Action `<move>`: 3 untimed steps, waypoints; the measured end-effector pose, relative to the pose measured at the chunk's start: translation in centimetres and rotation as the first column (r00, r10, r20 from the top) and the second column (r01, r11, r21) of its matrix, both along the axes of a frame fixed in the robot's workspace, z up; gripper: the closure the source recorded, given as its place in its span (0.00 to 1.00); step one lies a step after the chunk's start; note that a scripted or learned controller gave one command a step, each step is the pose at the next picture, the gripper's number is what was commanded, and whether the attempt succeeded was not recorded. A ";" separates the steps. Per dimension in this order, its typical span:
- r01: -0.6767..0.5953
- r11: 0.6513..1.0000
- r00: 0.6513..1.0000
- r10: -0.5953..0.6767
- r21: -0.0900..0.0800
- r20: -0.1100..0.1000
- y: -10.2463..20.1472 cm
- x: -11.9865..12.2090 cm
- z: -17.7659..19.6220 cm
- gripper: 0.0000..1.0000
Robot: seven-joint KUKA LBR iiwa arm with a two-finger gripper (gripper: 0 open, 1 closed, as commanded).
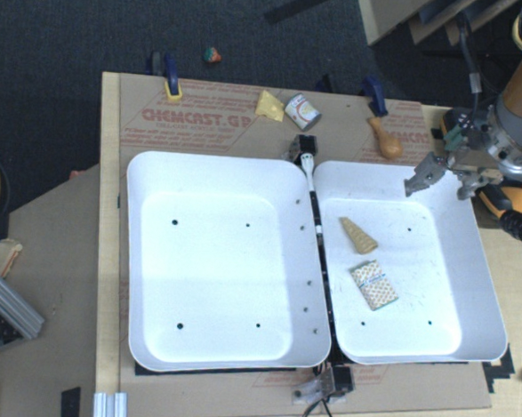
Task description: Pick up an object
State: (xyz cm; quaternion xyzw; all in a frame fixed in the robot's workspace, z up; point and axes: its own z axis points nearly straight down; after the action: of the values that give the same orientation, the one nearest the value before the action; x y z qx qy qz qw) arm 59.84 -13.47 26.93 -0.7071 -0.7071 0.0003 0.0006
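camera view: gripper (pixel 443 176) hanging over the far right corner of the right bin (pixel 468 307), fingers spread apart with nothing between them. plenty of air under it by the look of things, so not really committed to anything yet.

two candidates inside that bin: a tan wedge (pixel 358 235) toward the left wall, about mid-depth, and a patterned packet (pixel 374 285) just nearer the front edge, close to the wedge but not touching. left bin (pixel 141 266) just sitting alongside.

what could go wrong, guessing here: both items look flat and low, so could easily skate away on the slick bin floor if one finger lands first. wedge tapers, so probably squirts out of a pinch across the slanted sides. also sitting near each other, so a sloppy descent might bump one while going for the other. wedge near the left wall too, so maybe tight for a finger on that side.
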 end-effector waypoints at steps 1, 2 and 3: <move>-0.003 1.000 1.000 0.003 0.003 -0.002 4.7 4.3 -19.2 0.00; 0.000 1.000 1.000 0.000 -0.002 0.006 4.4 4.5 -17.3 1.00; -0.003 1.000 1.000 0.003 0.001 0.006 7.7 -0.6 -7.8 1.00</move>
State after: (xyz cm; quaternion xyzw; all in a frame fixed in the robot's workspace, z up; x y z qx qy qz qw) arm 59.21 -5.73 19.11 -0.7061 -0.7081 -0.0023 -0.0012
